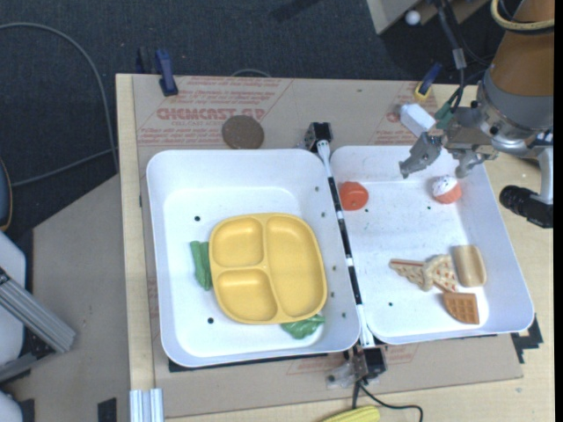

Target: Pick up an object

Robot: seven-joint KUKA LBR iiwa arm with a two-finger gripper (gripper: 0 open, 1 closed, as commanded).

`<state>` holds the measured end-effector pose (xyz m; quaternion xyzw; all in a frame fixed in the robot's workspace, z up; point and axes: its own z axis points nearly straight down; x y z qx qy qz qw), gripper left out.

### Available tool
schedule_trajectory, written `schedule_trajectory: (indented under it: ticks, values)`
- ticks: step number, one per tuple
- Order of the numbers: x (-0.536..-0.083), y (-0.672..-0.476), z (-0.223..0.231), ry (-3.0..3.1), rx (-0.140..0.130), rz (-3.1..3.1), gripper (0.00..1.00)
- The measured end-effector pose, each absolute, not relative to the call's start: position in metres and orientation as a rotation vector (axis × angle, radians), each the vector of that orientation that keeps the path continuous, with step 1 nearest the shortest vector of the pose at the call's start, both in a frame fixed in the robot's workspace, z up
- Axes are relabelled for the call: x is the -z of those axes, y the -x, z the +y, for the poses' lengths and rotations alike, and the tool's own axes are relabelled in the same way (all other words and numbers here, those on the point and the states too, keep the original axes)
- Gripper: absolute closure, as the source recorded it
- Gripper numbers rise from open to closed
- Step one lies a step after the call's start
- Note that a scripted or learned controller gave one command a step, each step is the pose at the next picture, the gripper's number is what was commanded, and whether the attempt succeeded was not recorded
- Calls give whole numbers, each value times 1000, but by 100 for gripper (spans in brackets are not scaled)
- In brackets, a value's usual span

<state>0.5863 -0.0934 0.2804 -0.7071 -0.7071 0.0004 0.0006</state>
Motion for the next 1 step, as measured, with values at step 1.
schedule_trajectory:
  ticks: [1]
  values:
    - [-108, -618, -205, 2221, -5, -2217, 0]
